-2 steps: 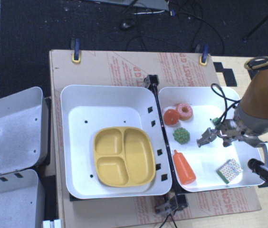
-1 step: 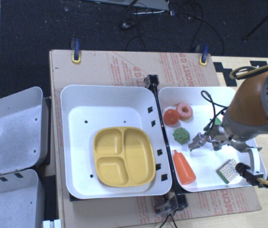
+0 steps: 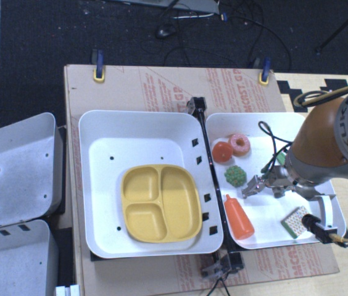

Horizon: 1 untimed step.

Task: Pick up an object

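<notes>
Lowest in the frame among the right bin's (image 3: 257, 242) contents, an orange carrot-shaped toy (image 3: 238, 217) lies along the bin's left wall at lower centre-right, its narrow end pointing up. Above it sits a green bumpy piece like a head of broccoli (image 3: 236, 176), and above that a red tomato (image 3: 222, 152) touches a pink ring doughnut (image 3: 240, 143) on its right. A green-and-white speckled block (image 3: 295, 222) rests near the bin's lower right corner. The gripper (image 3: 254, 188) hovers in the middle of this bin, just right of the broccoli and up and to the right of the carrot; its metal fingers (image 3: 250, 189) point left and look slightly parted, with nothing visible between them. Behind it, the grey arm with its orange band (image 3: 322, 137) comes in from the right edge, black cables looping over it. In the left bin (image 3: 100, 140) sits a yellow divided plate (image 3: 161, 203) with three compartments, lying towards the lower right. Both bins stand on a brown board (image 3: 137, 85) clamped at its top edge.
</notes>
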{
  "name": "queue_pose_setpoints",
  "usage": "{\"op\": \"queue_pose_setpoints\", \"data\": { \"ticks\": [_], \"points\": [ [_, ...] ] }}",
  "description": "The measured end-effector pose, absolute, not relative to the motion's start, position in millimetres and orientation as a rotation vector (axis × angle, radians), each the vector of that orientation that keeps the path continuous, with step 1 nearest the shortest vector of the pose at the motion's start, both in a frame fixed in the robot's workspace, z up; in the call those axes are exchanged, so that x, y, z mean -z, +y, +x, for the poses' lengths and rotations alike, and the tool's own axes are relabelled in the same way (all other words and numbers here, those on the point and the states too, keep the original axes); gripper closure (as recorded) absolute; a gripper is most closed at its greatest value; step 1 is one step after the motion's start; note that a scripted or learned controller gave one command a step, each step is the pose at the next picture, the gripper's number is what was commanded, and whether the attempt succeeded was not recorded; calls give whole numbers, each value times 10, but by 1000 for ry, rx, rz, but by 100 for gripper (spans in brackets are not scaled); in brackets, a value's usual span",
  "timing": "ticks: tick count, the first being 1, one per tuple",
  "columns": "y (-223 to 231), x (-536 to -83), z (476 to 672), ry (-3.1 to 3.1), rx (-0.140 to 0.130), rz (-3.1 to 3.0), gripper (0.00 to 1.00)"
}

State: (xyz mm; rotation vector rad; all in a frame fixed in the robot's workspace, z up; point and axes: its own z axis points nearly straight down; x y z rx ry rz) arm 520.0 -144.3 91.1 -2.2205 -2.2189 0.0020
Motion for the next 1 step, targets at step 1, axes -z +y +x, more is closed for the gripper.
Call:
{"op": "queue_pose_setpoints", "data": {
  "ticks": [1],
  "points": [
    [-1442, -1019, 5205, -2219, 0, -2223, 100]
  ]
}}
